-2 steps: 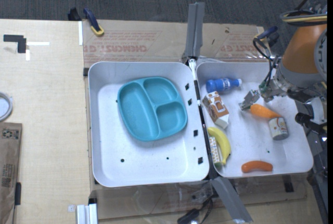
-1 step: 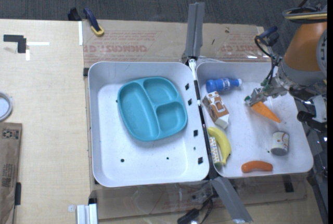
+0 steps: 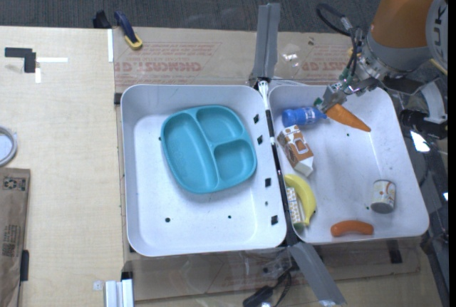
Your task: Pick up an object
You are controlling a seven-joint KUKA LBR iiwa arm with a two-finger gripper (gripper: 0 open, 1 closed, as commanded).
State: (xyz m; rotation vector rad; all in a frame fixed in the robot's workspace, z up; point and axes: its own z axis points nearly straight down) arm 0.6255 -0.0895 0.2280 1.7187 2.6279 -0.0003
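Observation:
My gripper [image 3: 335, 97] reaches down into the back of the right bin [image 3: 399, 156], coming in from the upper right. Its tip sits right over the thick end of an orange carrot [image 3: 350, 119], which lies slanted toward the right. A blue bottle [image 3: 299, 116] lies just left of the tip, touching or nearly touching the carrot's end. Whether the gripper grips either one is not visible.
In the right bin also lie a brown-and-white carton [image 3: 296, 149], a yellow banana [image 3: 303, 197], a small can [image 3: 383, 196] and an orange sausage [image 3: 351, 229]. The left bin [image 3: 142, 213] holds a blue divided plate [image 3: 209, 149]. A grey divider post [image 3: 266, 42] stands between the bins.

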